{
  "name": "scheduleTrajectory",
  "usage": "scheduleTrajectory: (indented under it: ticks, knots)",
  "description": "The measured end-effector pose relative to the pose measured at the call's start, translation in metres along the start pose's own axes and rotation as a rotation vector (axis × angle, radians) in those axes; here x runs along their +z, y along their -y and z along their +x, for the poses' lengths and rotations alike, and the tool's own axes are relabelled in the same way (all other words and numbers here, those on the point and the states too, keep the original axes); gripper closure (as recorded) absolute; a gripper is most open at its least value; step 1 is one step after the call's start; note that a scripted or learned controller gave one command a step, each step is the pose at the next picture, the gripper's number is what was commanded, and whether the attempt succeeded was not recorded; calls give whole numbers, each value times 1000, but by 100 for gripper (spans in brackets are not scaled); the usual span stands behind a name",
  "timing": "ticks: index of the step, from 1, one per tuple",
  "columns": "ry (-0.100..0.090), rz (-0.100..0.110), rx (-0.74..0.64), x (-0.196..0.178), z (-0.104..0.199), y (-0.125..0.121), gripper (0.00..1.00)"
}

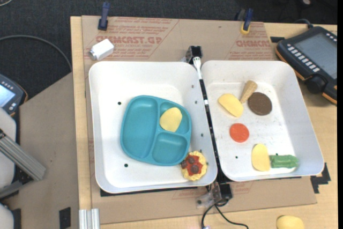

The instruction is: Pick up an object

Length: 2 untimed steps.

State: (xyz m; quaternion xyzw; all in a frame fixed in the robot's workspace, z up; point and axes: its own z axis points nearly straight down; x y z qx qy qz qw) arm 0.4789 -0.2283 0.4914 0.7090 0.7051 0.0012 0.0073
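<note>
A teal plastic divided plate (150,134) crowds the left white bin (104,115); the right white bin (292,115) keeps open floor around a round orange disc (239,132).

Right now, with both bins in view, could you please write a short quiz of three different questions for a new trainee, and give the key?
1. True or false: the yellow piece lies in a compartment of the teal tray.
2. Which bin holds the orange disc? A) left bin B) right bin
3. Fill in: the green item touches a ______ piece.

Key: 1 true; 2 B; 3 yellow.
</note>
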Motion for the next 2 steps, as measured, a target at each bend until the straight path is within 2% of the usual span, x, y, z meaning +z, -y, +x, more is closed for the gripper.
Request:
scheduleTrajectory:
  ticks: [1,2]
  knots:
    - [-3,5,-7,-6,4,-1,100]
    - [0,0,-8,-17,4,-2,100]
